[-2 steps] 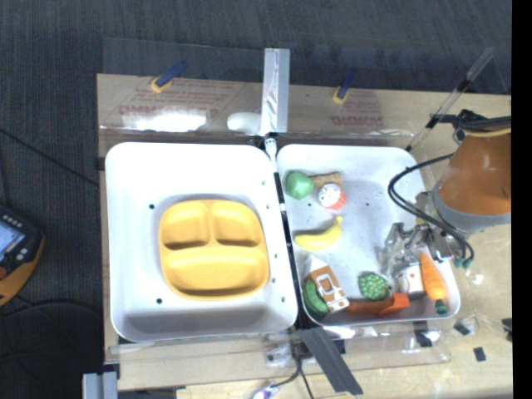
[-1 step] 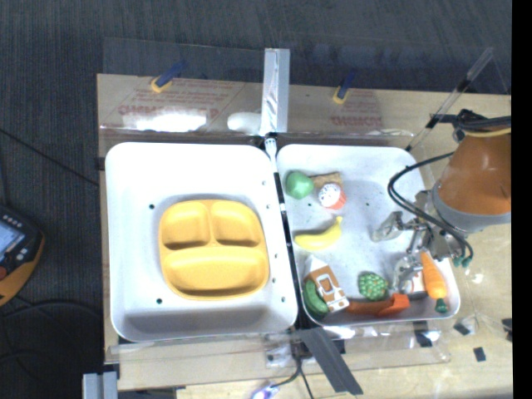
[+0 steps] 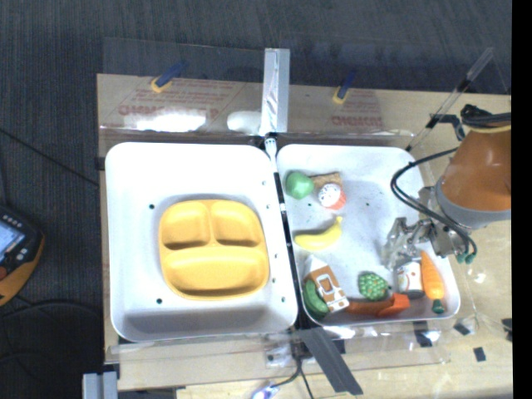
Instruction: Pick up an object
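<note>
My gripper is low over the right side of the right bin, reaching in from the right under the orange band of the arm. An orange carrot lies just right of and below it, close to a small white piece. A knobbly green toy sits to its lower left. Further left are a yellow banana, a green ball and a small white-and-orange round toy. I see nothing clearly held.
A green item with a printed card and a red-orange piece lie along the right bin's front wall. The left bin holds a yellow divided tray. Black cables loop beside the arm at the right.
</note>
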Robot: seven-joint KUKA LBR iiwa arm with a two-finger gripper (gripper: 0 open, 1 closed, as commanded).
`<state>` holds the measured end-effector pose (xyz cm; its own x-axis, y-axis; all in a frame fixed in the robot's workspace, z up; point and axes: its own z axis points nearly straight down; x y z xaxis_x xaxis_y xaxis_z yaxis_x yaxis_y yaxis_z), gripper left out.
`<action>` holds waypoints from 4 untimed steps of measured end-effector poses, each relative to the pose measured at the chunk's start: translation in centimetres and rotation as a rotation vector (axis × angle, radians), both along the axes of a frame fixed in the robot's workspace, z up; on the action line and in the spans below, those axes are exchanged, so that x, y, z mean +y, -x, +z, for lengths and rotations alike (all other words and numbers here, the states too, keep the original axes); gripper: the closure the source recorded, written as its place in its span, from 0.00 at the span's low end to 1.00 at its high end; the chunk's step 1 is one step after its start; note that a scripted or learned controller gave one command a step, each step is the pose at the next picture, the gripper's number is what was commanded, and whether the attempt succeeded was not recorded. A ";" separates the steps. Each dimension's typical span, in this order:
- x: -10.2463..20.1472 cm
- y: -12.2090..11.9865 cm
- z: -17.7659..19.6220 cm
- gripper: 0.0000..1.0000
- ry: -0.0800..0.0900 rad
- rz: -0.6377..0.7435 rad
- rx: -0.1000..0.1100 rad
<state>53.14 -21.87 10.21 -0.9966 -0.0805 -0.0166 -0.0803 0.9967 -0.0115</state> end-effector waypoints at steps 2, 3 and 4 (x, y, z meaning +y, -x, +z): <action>-0.3 2.0 -1.1 0.00 -0.007 -0.044 -0.003; 0.0 1.8 -1.1 0.00 -0.006 -0.100 0.004; 0.4 3.1 -1.1 0.00 -0.008 -0.290 -0.005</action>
